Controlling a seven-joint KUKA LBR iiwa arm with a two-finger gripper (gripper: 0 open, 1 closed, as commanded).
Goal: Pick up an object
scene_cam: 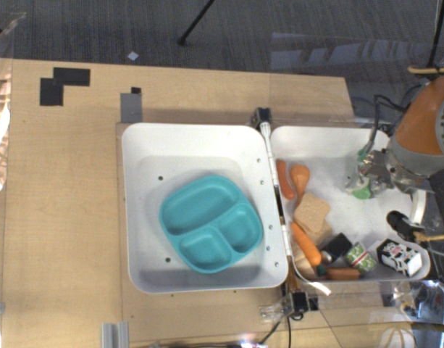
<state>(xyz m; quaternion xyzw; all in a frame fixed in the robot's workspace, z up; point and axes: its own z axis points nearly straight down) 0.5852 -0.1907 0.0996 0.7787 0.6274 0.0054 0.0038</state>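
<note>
My gripper (365, 178) hangs over the back right part of the right bin (323, 140), coming in from the right under the orange-banded wrist. A small green object (361, 191) lies right at its tip; whether it is gripped cannot be made out. Further left in that bin lie an orange spoon-like piece (300, 175) and a red-orange strip (283, 180). A toast slice (312, 213) and a carrot (306, 243) lie near the bin's left wall.
At the right bin's front lie a black block (336, 245), a green can (360, 257), a cow-patterned item (398, 257) and a red sausage (342, 272). The left bin (142, 194) holds a teal divided plate (211, 223).
</note>
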